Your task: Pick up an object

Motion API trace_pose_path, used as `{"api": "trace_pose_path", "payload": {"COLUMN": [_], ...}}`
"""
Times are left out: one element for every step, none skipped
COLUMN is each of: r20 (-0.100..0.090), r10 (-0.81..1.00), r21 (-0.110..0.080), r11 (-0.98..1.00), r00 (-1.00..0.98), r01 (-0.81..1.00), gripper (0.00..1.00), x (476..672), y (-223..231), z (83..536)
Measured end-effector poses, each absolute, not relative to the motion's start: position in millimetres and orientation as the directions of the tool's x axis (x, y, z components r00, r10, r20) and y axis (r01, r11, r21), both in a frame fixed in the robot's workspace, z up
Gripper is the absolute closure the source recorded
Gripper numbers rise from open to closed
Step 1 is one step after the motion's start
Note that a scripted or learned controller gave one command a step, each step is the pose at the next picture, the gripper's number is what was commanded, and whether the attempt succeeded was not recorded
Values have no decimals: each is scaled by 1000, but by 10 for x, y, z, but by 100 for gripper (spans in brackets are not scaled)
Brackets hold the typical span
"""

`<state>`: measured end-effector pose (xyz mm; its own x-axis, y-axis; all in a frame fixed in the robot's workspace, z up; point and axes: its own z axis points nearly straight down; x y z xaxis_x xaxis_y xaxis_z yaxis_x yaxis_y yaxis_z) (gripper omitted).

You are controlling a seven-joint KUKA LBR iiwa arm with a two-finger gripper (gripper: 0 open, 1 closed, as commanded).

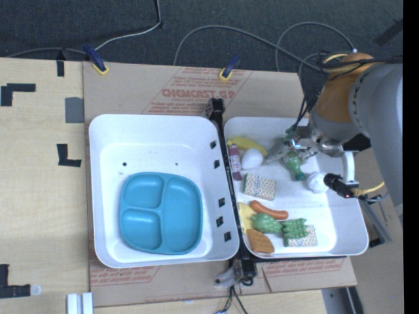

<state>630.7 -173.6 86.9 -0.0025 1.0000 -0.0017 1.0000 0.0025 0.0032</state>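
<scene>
My gripper (292, 154) hangs low over the back of the right bin (350, 231), with its fingers spread open. A small green object (296, 169) lies right under the fingertips, and I cannot tell whether they touch it. A white rounded piece (316, 182) rests just to its right. Left of the gripper are a white egg (252, 159) and a yellow banana (245, 142). Further forward in the bin lie a patterned tan card (260, 187), a red sausage (270, 210), green toys (281, 226) and an orange bread piece (261, 243).
The left bin (108, 136) holds a blue divided plate (160, 212). A black clamp strip (221, 169) joins the two bins. The grey arm (373, 103) with its orange band (337, 90) rises at the right. Cables (196, 38) run over the cardboard behind the bins.
</scene>
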Motion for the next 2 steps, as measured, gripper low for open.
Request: {"api": "trace_pose_path", "payload": {"r20": [-5,-3], "r10": [1000,1000], "r21": [5,-38], "r11": [3,-4], "r00": [-3,4], "r01": [1000,999], "gripper": [100,100], "x": [6308,6610], "y": [-1742,-1239], "z": [967,834]}}
